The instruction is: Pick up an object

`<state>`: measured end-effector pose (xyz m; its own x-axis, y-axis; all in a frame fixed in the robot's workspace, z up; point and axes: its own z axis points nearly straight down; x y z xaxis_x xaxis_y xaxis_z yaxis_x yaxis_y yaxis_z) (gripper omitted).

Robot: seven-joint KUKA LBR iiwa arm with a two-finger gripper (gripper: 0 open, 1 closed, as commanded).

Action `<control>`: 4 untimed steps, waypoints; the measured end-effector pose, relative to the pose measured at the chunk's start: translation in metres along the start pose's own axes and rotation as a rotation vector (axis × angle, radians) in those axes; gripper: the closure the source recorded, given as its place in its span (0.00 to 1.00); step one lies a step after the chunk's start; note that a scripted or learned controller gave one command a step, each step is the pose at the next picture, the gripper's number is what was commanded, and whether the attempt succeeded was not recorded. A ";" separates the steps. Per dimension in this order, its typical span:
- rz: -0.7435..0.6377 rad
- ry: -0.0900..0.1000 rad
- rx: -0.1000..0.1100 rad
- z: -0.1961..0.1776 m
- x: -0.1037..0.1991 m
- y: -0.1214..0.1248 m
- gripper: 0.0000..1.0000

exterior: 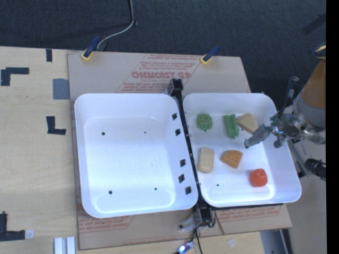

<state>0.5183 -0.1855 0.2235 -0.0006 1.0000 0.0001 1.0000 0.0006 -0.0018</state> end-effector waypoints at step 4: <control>-0.003 -0.003 -0.008 -0.308 -0.010 -0.035 0.00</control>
